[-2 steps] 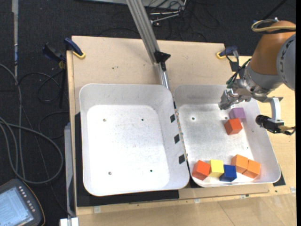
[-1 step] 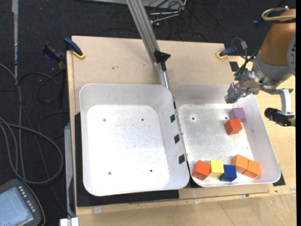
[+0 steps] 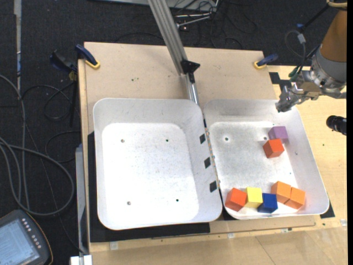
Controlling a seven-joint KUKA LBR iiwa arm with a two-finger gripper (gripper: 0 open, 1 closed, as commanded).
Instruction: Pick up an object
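Observation:
The right bin [image 3: 242, 123] holds several small blocks. A purple block [image 3: 278, 132] and an orange-red block [image 3: 273, 148] sit together in its upper right part. Along its front edge lie an orange block [image 3: 236, 198], a yellow block [image 3: 254, 196], a blue block [image 3: 268, 202] and two more orange blocks [image 3: 289, 194]. My gripper [image 3: 285, 102] hangs above the bin's far right corner, up and to the right of the purple block, with nothing visible between its fingers.
The left bin [image 3: 146, 162] lies beside the right one on the wooden bench. A slanted metal pole [image 3: 168, 29] comes down to the bins' shared far edge. Clamps sit at the bench's far corners [image 3: 87, 57].

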